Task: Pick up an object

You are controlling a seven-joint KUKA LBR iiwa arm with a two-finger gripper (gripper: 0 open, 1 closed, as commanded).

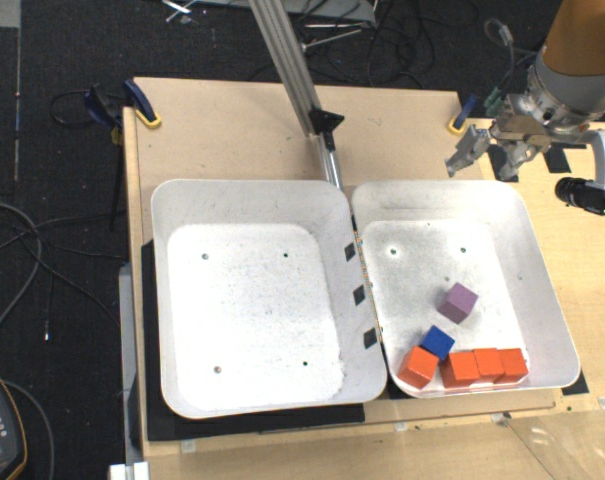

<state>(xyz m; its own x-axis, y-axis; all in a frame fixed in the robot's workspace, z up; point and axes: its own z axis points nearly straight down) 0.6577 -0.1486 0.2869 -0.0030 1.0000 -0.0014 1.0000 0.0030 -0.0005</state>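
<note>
My gripper [487, 160] hangs above the far edge of the right bin [422, 203], its two fingers spread apart with nothing between them. In that bin's near part lie a purple cube [459, 302], a blue cube [437, 343], an orange cube [417, 366] and a row of orange blocks [485, 366] against the front wall. The gripper is well clear of all of them, toward the back.
The left bin [182, 208] sits beside the right one on the wooden bench [232, 128]. A slanted metal pole [287, 53] crosses the back and ends near the seam between the bins. Clamps [142, 103] sit at the bench's far corners.
</note>
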